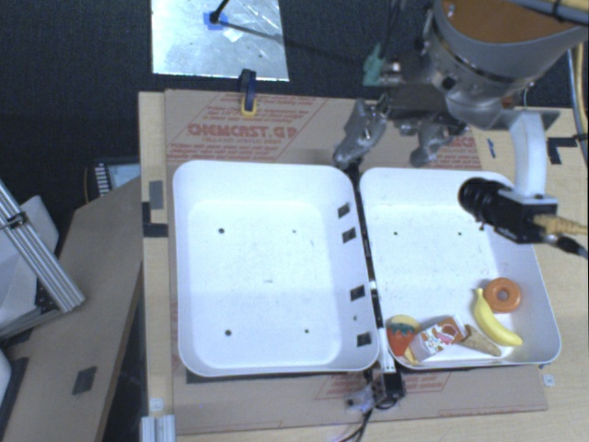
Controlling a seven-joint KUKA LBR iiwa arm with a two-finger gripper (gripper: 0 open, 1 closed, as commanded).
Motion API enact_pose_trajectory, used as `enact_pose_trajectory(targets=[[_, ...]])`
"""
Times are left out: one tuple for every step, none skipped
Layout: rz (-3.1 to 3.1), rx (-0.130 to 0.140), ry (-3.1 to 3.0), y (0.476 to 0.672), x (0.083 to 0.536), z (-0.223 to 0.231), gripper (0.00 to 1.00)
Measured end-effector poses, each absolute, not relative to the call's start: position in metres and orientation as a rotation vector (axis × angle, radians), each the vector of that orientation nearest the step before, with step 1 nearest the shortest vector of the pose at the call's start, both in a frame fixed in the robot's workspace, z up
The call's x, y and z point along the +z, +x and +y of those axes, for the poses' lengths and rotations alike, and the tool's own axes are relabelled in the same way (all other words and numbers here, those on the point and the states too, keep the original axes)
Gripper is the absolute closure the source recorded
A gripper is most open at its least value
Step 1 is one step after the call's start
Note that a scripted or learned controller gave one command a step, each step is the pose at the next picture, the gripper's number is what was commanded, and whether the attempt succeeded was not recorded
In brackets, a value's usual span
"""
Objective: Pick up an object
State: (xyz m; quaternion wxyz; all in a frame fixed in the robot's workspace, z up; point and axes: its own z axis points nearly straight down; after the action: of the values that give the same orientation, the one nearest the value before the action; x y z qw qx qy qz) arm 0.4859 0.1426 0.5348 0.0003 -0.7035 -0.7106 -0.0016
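- Camera view, near edge: a small clump of wires [375, 396] lies on the cardboard [239, 127] at the front of the seam between the two bins.
- Right bin [423, 247]: all five loose items sit in its near right corner, well apart from the gripper.
- Tomato [401, 335]: red-orange, round, against the near wall, just beside the seam.
- Packet [438, 337]: white and red, lying flat, touching the tomato on its right.
- Cone [480, 342]: brown, lying on its side between the packet and the banana; contact with either cannot be told.
- Banana [493, 320]: yellow, lying curved along the right wall, its lower end beside the cone.
- Ring [502, 294]: orange, flat, touching the upper end of the banana.
- Left bin [267, 274]: white, side by side with the right bin; four black clips [350, 236] run along the shared seam.
- Gripper [388, 147]: hangs above the far rims of the bins, over the seam and the cardboard beyond it. Its two grey fingers [354, 144] stand spread apart, with nothing between them.
- Arm [497, 26]: grey body with an orange band, entering from the upper right.
- Far side: a silver sheet [219, 21] with a blue tape patch lies on the dark surface; a yellow and blue clamp [248, 95] sits on the cardboard's far edge.
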Motion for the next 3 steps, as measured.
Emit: enact_pose_trajectory(targets=[[-2.233, -0.005, -2.209, 0.486, 0.535, 0.209, 0.00], [-2.229, -0.004, -2.213, 0.486, 0.535, 0.236, 0.00], [-2.229, -0.009, -2.214, 0.487, 0.547, 0.235, 1.00]])
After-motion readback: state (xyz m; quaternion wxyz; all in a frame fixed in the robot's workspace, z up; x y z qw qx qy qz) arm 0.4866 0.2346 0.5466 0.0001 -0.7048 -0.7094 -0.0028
